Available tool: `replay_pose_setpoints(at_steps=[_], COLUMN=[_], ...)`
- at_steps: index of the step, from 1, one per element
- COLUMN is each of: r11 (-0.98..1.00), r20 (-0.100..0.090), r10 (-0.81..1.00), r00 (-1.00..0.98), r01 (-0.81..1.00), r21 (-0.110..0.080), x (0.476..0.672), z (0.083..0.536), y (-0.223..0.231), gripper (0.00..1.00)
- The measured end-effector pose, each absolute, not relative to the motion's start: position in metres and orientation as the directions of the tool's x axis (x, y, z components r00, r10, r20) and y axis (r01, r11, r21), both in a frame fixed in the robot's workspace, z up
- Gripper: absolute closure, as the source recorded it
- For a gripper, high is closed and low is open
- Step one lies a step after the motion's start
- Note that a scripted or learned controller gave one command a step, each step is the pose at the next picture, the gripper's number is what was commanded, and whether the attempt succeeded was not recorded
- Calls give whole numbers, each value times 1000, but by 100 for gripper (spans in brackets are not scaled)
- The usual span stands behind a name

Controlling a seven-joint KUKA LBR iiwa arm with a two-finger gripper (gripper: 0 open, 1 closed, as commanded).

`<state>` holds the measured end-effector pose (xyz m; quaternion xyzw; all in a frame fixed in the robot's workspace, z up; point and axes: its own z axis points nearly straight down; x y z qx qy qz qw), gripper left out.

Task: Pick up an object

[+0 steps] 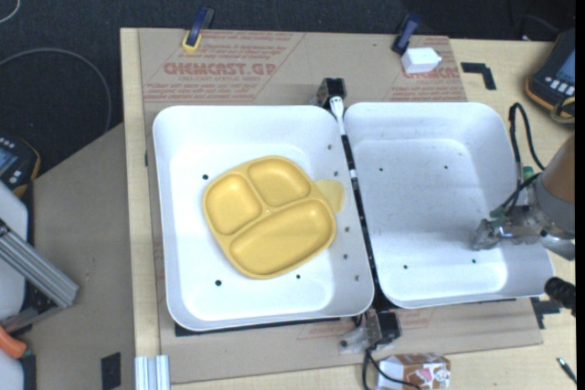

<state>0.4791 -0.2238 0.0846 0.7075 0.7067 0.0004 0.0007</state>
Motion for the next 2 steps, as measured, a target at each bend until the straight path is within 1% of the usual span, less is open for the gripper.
replay_pose_setpoints(at_steps=[2], r11=[-1], r20=[0], r10=[1000], r00=[1], r01=[1000], r21=[2], x=[479], z=[85], y=[-224], gripper=[100])
